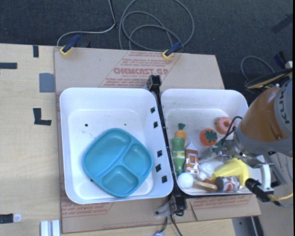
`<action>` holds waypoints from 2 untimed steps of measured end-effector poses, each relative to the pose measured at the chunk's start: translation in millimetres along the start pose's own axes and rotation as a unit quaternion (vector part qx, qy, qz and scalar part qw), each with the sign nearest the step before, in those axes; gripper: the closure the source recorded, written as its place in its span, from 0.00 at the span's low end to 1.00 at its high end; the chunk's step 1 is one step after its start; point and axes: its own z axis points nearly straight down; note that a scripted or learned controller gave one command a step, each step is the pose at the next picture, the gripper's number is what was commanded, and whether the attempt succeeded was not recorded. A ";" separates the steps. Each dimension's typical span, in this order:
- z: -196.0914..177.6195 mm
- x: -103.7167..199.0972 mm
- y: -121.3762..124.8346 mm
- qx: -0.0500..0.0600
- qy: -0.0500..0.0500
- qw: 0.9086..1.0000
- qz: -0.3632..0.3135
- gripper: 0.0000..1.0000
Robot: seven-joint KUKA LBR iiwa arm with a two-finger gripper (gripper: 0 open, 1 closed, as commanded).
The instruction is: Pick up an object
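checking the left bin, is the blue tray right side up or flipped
Right side up: the blue tray shows its three hollow compartments facing upward in the left bin.

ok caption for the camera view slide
KUKA arm reaching into the right bin of toy food; blue divided plate in the left bin.

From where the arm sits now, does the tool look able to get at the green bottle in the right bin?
Probably yes. The green bottle lies near the divider with nothing on top of it, and the tool hovers over the same right bin, though neighbouring toys crowd it.
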 end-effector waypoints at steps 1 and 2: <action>-1.4 44.0 63.0 0.002 -0.004 1.000 -0.002 0.00; -1.1 -7.4 130.9 0.004 0.011 1.000 -0.004 0.00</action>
